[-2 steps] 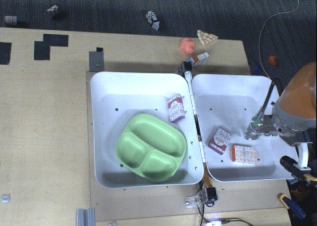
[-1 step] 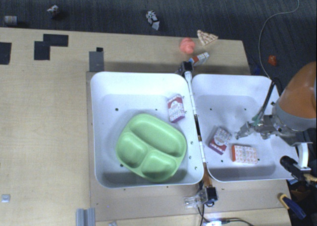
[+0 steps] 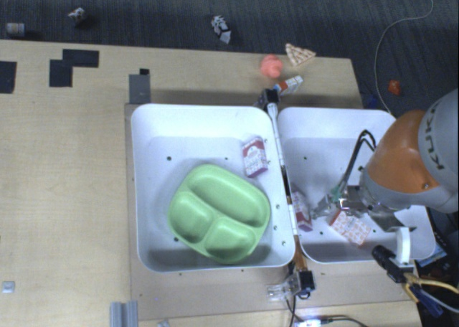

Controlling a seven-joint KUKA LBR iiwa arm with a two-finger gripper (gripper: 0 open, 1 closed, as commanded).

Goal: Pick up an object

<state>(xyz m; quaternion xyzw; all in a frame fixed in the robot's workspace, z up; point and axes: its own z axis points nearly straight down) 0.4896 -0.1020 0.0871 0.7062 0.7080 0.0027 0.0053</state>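
**Jaws low in the right bin, packets close by**

Jaws are carried at the end of the gripper (image 3: pixel 343 202), low over the floor of the right bin (image 3: pixel 315 139), and their stance cannot be told: the wrist and its orange band hide them from above. No object is seen between them, so nothing can be said to be held.

Nearest the tool, a patterned card (image 3: pixel 351 228) is seen lying flat on the bin floor, just beside and slightly toward the near wall from the gripper, partly tucked under the wrist. Its long axis is set at a slant across the bin. To the left of the gripper, a small red packet (image 3: pixel 300 214) is seen against the wall shared by the two bins, near but apart from the tool.

Farther off, in the left bin (image 3: pixel 143 175), a green tray (image 3: pixel 219 211) is laid tilted, and a red-and-white packet (image 3: pixel 254 156) is found beyond it near the shared wall, well apart from the arm.

A short shift toward the near wall is judged to be what the card calls for; it is the closest candidate.
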